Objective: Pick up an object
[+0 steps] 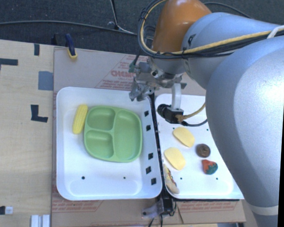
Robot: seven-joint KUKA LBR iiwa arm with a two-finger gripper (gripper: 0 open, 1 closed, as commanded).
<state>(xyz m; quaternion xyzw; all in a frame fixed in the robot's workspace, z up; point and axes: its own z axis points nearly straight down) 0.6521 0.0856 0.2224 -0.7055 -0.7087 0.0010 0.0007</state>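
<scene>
Alignment comes first: we centre the tool [144, 92], whose grip state we cannot tell, now above the bins' shared wall, over one piece, such as the yellow slice [184, 136] in the right bin [219, 189], before descending.

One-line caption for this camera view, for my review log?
Arm over two bins: corn beside green tray in left bin; assorted toy food in right bin.
</scene>
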